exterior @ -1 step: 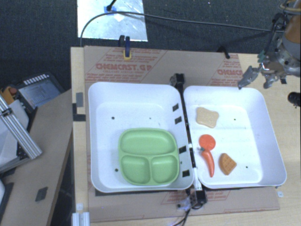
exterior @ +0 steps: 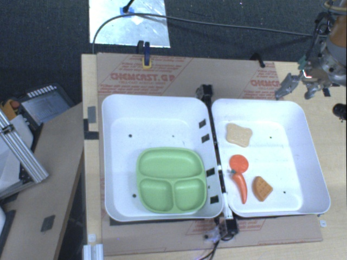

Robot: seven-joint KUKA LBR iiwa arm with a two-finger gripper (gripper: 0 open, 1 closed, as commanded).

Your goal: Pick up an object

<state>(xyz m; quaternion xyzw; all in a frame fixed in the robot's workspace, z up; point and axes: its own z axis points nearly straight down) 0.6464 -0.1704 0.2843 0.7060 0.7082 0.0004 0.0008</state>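
The right bin holds three objects. A pale beige bread-like piece lies toward its back left. A red-orange carrot-shaped toy lies near the left wall at the front. Beside it, to the right, sits a small brown biscuit-like piece. My gripper hangs at the top right, above the bin's back right corner, well away from all three objects. Its fingers are spread apart with nothing between them.
The left bin carries a green three-compartment plate at its front. Black clips join the two bins along the centre divider. A silver sheet and cables lie behind the bench. A grey device stands at the left.
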